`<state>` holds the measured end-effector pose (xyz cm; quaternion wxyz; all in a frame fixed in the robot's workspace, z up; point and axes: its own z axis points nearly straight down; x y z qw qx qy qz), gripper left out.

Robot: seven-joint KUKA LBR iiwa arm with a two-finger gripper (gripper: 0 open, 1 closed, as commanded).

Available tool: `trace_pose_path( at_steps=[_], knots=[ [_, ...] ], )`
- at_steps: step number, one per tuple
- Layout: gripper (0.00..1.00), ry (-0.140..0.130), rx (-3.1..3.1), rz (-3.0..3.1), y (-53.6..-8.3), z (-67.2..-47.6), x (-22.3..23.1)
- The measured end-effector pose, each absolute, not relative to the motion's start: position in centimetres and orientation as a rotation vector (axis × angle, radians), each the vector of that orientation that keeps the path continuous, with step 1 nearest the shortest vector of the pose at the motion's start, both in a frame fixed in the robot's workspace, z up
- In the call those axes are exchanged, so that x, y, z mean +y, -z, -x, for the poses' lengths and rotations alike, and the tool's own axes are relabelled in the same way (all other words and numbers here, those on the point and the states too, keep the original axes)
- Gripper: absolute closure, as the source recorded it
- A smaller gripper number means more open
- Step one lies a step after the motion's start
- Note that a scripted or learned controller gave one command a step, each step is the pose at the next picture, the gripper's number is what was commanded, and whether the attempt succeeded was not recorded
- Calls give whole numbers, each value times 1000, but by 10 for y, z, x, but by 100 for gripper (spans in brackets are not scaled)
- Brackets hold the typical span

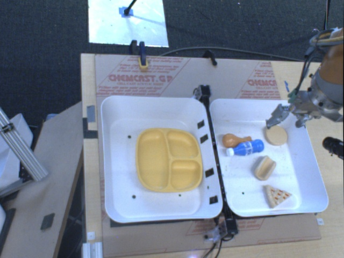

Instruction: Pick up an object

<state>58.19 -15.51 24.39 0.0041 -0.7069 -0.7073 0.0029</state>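
Observation:
The right bin (309, 160) holds several toy foods: a round tan cookie (277, 136), a brown drumstick (234, 140), a blue bottle (246, 148), a bread piece (264, 167) and a pizza slice (277, 196). My gripper (289, 117) hangs over the bin's far right corner, its two fingers spread open. The left finger (277, 116) is just above the cookie. Nothing sits between the fingers.
The left bin (121, 114) carries a yellow compartment tray (168, 159). Black clips (208, 172) run along the seam between the bins. A metal sheet (127, 15) lies beyond the bench. A grey rail (19, 147) sits at the left.

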Motion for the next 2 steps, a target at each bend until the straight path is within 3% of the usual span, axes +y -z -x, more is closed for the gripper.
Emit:
trace_pose_path(
  at_steps=[1, 2],
  knots=[
    [0, 1, -2226, 2219, -251, -584, -155],
    [0, -1, -2223, 2218, -206, -583, -147]
  ],
)
